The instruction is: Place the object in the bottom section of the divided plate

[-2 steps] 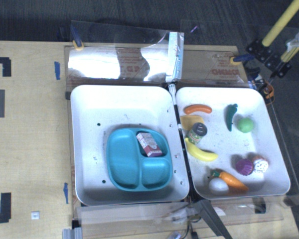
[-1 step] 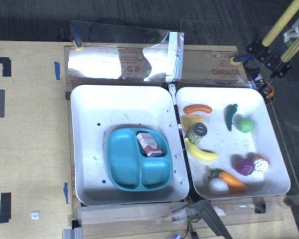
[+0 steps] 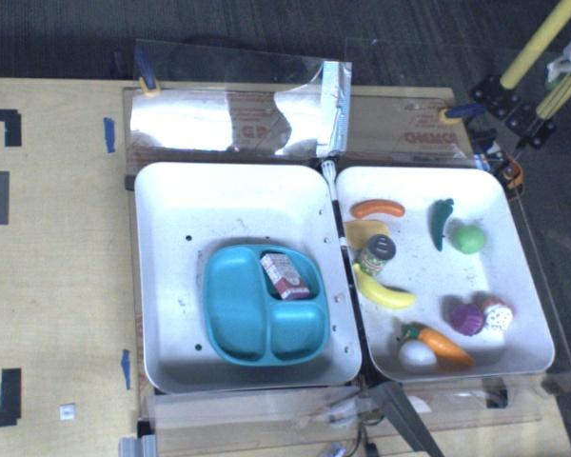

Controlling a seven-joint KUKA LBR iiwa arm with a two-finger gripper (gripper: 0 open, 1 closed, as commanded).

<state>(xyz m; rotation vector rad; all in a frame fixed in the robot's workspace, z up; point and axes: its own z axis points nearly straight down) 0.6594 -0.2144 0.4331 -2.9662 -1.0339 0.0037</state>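
Dark carpet floor (image 3: 266,8) behind; light wood bench (image 3: 48,255) w/ black markings.

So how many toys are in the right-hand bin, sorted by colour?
Orange: 2, sausage and carrot
Yellow: 2, banana and yellow piece
Green: 2, ball and dark green piece
Purple: 1
White: 2
Jar: 1
Total: 10
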